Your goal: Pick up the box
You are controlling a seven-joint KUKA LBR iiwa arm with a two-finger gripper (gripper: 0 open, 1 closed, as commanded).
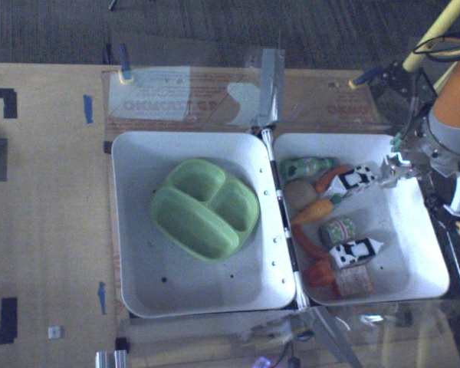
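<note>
Box [358,251] hemmed by can [338,229], seemingly carrot [316,210].

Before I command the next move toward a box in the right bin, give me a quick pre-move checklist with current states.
1. Target in view: ok, a cow-print carton lies in the right bin; a second carton lies near the top.
2. Pincer position: ok, over the bin's upper right, beside the second carton.
3. Box held: not ok, none seen in the pincer.
4. Finger opening: cannot tell.
5. Clutter: not ok, a carrot and small can crowd the cartons.
</note>
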